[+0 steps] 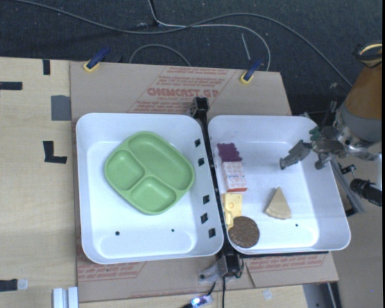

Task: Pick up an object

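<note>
The right bin (308, 230) holds several small items. A purple grape bunch (228, 151), a pink and white packet (235, 176), a yellow block (232, 205) and a brown round cookie (244, 231) line its left wall. A tan wedge (279, 204) lies nearer the middle. My gripper (306, 158) hangs over the bin's right half, up and to the right of the wedge. It is open, with nothing between its fingers.
The left bin (96, 236) holds a green divided plate (149, 171). Both bins rest on a cardboard sheet (179, 88) held by yellow clamps. Black clips run along the divider between the bins. Cables cross the dark floor at the back.
</note>
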Robot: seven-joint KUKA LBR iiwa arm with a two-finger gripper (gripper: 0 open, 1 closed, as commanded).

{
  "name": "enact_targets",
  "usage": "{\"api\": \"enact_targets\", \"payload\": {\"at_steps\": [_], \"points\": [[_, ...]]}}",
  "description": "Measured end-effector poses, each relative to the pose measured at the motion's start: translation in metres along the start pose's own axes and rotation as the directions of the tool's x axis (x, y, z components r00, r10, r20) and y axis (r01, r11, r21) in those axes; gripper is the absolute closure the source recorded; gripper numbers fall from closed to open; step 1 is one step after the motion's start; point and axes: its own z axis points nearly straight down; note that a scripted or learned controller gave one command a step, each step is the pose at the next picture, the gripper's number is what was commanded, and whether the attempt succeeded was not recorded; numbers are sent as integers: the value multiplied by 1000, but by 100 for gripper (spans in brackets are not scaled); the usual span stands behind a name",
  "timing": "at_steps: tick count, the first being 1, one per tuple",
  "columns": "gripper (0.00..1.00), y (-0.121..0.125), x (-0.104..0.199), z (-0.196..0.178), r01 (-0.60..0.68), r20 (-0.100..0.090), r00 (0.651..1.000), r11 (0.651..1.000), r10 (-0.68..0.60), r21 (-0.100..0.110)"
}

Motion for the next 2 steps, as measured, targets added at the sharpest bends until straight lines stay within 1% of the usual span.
{"api": "enact_targets", "payload": {"at_steps": [1, 2], "points": [[0, 3, 0, -7, 4, 3, 1000, 1000, -4, -13], [0, 4, -4, 57, 3, 2, 1000, 1000, -3, -7]]}}
